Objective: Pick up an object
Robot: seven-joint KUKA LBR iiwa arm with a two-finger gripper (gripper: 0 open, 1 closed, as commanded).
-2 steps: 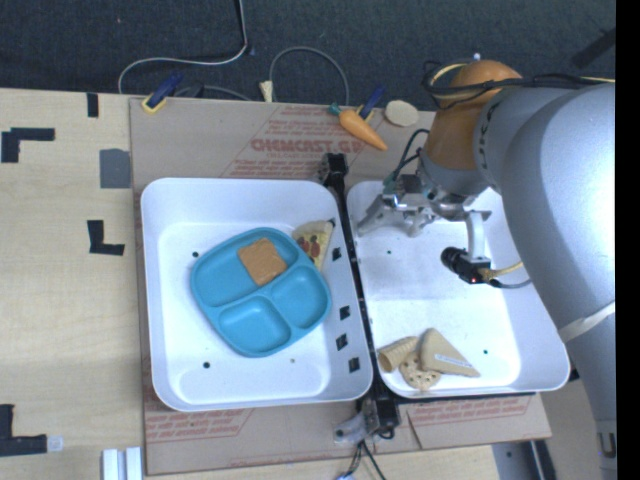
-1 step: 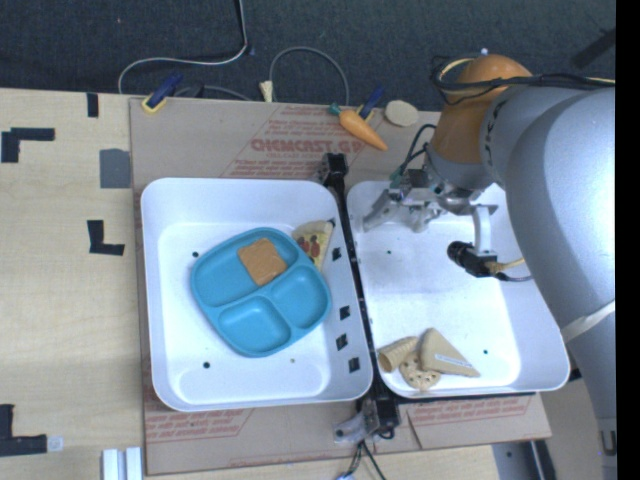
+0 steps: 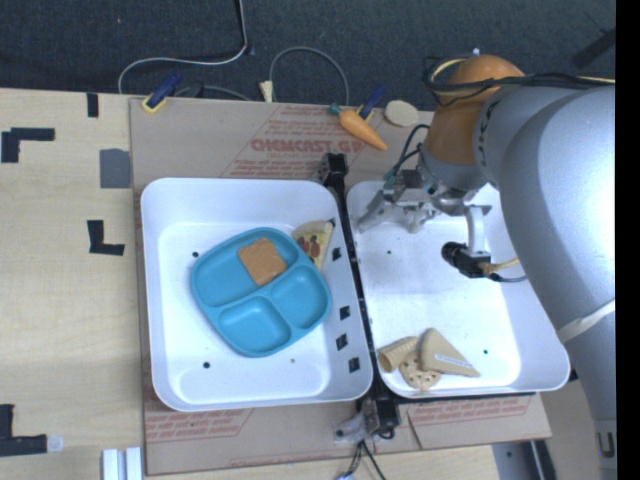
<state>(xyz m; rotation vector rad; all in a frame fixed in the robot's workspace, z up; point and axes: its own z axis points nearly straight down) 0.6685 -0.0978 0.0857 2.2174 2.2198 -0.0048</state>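
Single fixed camera above bench (image 3: 60, 268), looking down at slant. Both bins in frame: left bin (image 3: 165, 298), right bin (image 3: 520, 358). Arm (image 3: 560, 168) enters from right, looms large near lens. Mid-range view.

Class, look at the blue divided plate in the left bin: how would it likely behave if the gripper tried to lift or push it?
The blue divided plate looks rigid, so it probably won't flop. Lying flat and wide, it likely slides on the left bin rather than tipping. The toast piece on it may shift if tilted.
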